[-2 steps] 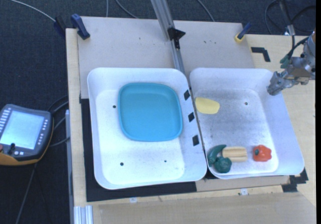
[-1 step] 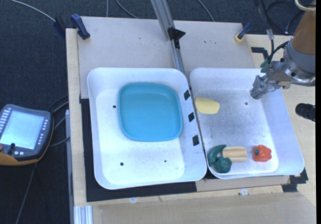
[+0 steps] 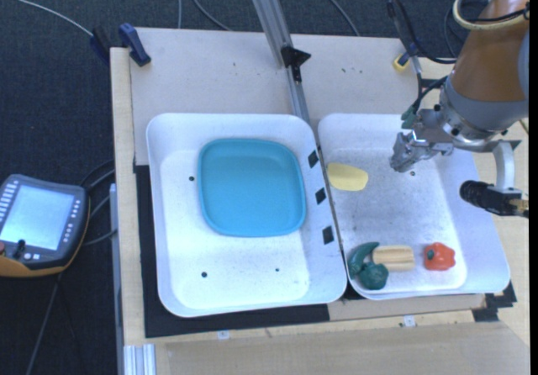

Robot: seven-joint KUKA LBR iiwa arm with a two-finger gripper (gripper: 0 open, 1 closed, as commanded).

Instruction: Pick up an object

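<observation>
A yellow toy (image 3: 347,176) lies in the right bin (image 3: 471,222), near its left wall, just left of the gripper (image 3: 409,156); whether the gripper's fingers are spread cannot be told. The toy looks light, smooth, probably slippery; grasping across its narrow middle seems best.

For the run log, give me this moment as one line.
gripper: above right bin, nothing seen held | yellow soft piece: left of it | green, tan, red toys: near edge | blue square plate: left bin

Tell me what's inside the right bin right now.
The right bin holds a yellow piece, a green toy, a tan block and a red toy. The arm hides its far right corner.
</observation>
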